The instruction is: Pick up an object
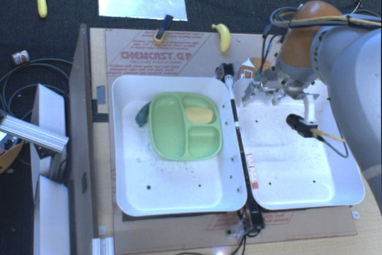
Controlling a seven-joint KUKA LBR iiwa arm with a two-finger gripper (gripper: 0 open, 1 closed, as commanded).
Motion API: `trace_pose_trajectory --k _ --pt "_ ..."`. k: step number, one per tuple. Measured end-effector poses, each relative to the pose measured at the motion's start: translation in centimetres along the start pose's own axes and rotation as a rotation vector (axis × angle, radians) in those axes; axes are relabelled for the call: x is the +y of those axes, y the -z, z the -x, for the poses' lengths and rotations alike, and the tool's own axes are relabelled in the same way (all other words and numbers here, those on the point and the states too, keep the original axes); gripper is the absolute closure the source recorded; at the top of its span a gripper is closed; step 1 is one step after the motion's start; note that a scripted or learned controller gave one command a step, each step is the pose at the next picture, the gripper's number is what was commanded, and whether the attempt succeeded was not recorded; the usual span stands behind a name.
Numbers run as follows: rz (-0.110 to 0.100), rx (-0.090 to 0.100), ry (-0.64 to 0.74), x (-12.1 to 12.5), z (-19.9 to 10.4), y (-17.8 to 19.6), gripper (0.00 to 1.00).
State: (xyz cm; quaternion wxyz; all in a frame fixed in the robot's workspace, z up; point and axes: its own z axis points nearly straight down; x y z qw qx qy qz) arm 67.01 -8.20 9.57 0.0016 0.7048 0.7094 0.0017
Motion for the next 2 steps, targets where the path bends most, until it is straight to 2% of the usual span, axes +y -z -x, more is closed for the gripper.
trace_pose_trajectory --k 2 --pt "-0.003 -0.001 -0.006 -0.24 0.91 -1.08 0.00"
